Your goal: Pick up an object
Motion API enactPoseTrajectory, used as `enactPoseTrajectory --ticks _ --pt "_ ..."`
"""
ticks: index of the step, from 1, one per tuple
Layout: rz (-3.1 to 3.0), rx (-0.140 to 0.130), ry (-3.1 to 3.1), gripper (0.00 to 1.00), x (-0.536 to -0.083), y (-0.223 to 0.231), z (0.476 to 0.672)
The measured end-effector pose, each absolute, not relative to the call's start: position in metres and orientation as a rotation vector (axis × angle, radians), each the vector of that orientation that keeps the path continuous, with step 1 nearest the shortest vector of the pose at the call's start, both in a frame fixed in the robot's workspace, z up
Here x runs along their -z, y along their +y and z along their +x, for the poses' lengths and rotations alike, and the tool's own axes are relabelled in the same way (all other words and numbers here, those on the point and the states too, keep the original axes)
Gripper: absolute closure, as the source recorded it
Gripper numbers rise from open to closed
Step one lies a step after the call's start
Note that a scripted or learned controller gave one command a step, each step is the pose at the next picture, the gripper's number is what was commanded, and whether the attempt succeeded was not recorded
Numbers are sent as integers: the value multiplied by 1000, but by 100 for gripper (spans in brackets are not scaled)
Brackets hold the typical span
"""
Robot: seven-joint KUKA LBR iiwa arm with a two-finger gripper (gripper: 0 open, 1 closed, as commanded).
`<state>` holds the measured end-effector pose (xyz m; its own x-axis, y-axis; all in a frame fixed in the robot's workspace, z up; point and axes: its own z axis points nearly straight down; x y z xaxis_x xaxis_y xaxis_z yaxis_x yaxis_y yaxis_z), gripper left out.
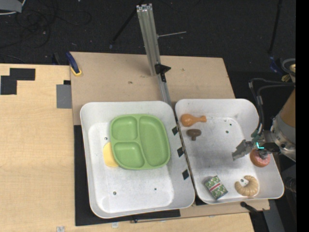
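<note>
Camera view: arm enters from right, tool point(252, 148) low over right bin point(219, 108), near right wall. Tool grip state: cannot tell. Red round object point(261, 159) just beside tool, at bin's right edge. Same bin: croissant point(247, 185) and green packet point(215, 187) at front, orange drumstick point(192, 119) and brown piece point(193, 134) at back-left. Left bin point(96, 187): green divided plate point(140, 141), yellow item point(109, 155) partly under its left rim.

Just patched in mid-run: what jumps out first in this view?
The bright green three-compartment plastic tray dominates the left white bin, with a yellow piece peeking from under its left edge. In the right white bin, the claw hangs by the right wall beside a round red object, with a tan croissant-shaped toy nearer the front.
</note>
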<state>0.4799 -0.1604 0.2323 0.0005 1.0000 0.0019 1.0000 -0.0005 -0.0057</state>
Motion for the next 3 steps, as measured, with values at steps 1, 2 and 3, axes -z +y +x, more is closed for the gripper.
enactPoseTrajectory --ticks 1,2,3 --pt "-2219 -3 -2218 0 -233 -160 480" --pt "-2216 -6 -2217 0 -188 -156 483" --pt "-2216 -6 -2216 0 -145 -156 481"
